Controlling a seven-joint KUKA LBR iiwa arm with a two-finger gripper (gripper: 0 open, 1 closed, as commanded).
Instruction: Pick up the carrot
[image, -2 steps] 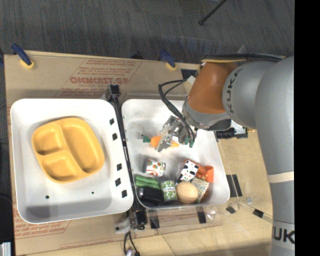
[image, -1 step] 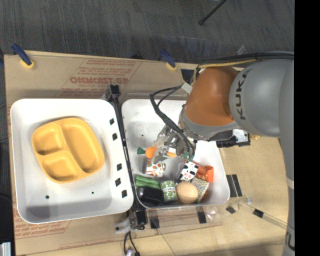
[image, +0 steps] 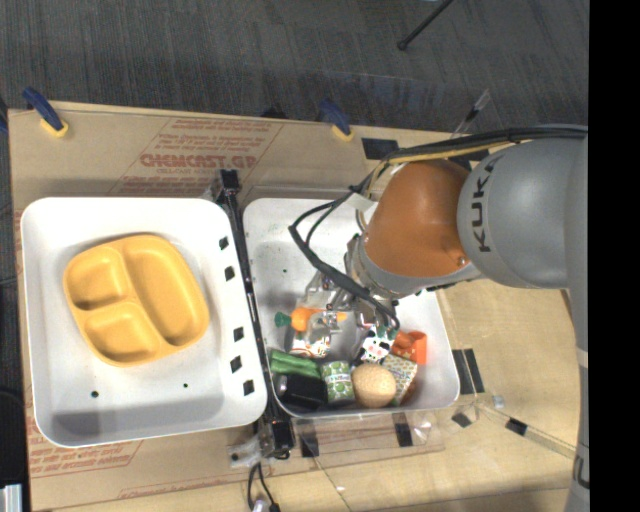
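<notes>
Two shallow white bins sit side by side on the counter (image: 520, 470), which is covered with a sheet of printed cardboard (image: 200, 150). The left bin (image: 50, 400) holds a yellow divided tray (image: 135, 297) with three compartments, lying slightly turned. The right bin (image: 265, 240) holds a crowd of small items bunched toward its near end. The carrot (image: 299, 319), small and orange with a bit of green at its left tip, lies near the middle of that bin, at the left edge of the cluster. The grey arm (image: 530, 215) with its orange band (image: 415, 220) reaches in from the right and hangs over the right bin, black cables looping around the wrist. The claw (image: 335, 312) points down just beside the carrot, to its right and very close; whether its fingers are parted or closed, and whether they touch the carrot, cannot be told from this angle. Nearer the front rim lie a green piece (image: 293, 362), a black block (image: 298, 390), a green patterned item (image: 337, 381), a tan rounded ball (image: 374, 385) and an orange-red piece (image: 410, 346), all packed close together. Two blue clamps (image: 45, 110) (image: 335, 117) grip the far edge of the cardboard
</notes>
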